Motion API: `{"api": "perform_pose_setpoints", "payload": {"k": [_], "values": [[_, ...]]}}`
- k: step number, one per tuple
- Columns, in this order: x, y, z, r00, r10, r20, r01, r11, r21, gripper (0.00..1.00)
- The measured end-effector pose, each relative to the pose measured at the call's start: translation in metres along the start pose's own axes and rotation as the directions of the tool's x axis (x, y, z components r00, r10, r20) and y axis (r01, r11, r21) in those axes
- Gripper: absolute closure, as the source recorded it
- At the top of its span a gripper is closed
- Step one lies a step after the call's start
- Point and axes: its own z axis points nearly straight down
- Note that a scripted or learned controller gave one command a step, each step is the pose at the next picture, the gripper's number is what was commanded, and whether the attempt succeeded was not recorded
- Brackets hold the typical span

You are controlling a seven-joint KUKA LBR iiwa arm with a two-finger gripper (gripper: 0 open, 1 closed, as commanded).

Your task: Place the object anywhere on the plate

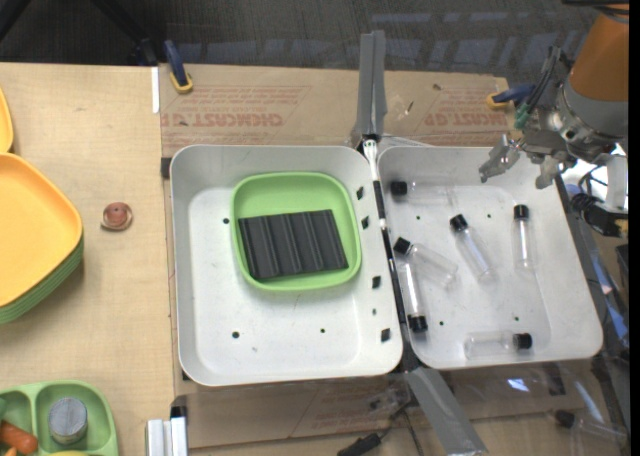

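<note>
Several failures are judged possible from here; the gripper (520,166) is seen at the upper right corner of the right bin (575,339), its two fingers spread apart with nothing between them, so nothing is held and a grasp is not yet made. The candidate objects are clear tubes with black caps, and they are judged hard to seize: being round and smooth, a tube may be rolled aside or squirted out when the fingers close on it; being transparent, its outline is faint against the white floor, so a descent may be aimed off centre. One capped tube (521,235) lies nearest the gripper, upright in the view and apart from the others; another tube (470,244) lies slanted near the bin's middle; a long tube (410,292) lies along the left wall, where a finger could be blocked by the wall; a fourth tube (497,344) lies near the front edge. A loose black cap (398,187) is seen near the upper left corner.

The green plate (340,194) sits in the left bin (200,344), with a dark ribbed mat (292,242) covering much of its floor; a tube released there could be rolled off the ridges or over the shallow rim, and the divider between the bins must be cleared on the way.
</note>
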Motion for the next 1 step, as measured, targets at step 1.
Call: {"api": "perform_pose_setpoints", "payload": {"k": [1], "values": [[0.0119,-0.0105,-0.025,0.967,0.253,0.0,-0.253,0.967,0.0,0.0]]}}
